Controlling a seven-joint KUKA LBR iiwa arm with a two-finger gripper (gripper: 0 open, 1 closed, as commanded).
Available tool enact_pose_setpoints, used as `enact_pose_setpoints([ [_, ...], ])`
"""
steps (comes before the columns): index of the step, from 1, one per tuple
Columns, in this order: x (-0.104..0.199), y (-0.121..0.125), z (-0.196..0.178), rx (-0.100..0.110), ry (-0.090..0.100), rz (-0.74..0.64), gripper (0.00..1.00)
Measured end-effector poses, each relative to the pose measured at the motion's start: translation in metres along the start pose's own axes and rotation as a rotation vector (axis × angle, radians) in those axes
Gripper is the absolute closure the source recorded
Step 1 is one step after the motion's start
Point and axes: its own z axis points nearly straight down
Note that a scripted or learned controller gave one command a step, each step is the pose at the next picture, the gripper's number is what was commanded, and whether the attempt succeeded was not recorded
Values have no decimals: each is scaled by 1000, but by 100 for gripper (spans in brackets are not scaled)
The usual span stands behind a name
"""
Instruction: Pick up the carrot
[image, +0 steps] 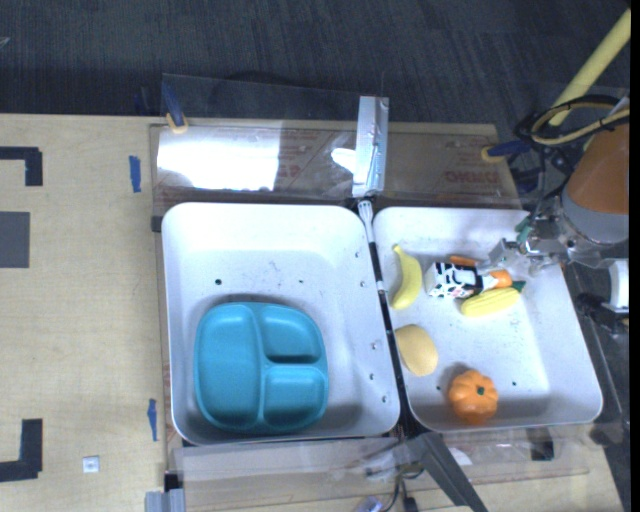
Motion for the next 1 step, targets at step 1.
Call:
enact_pose_setpoints([
  [1,-3,12,8,-7,6,9,0],
])
